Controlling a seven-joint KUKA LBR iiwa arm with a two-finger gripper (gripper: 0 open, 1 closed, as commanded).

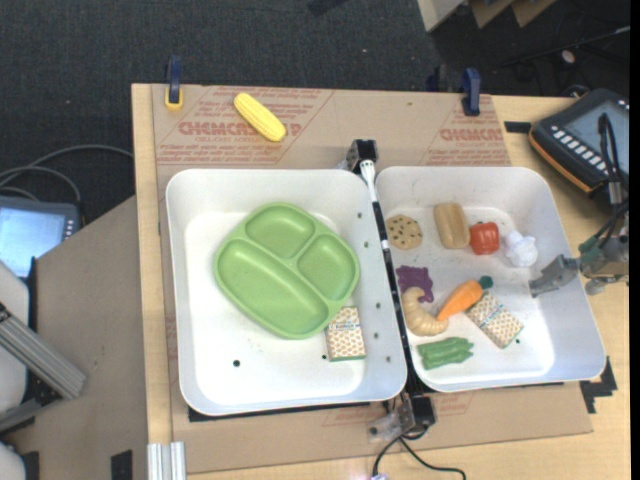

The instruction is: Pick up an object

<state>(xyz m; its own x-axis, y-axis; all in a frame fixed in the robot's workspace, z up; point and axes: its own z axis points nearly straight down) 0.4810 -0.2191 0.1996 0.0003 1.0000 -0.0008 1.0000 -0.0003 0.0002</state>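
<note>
Toys crowd the right bin (pixel 540 193), and the likeliest pick looks to be the white lump (pixel 520 250) against the red pepper (pixel 484 237), since it lies nearest the pincer (pixel 558 275). The pincer hangs at the bin's right rim, pointing left into the bin; whether it is spread or closed I cannot tell, and nothing sits in it. From the pincer, the lump is a little up and to the left. The carrot (pixel 460 299) lies farther left, its long axis slanting up toward the right, leaf end nearest the pincer. A patterned packet (pixel 497 321) sits just below the carrot.
</note>
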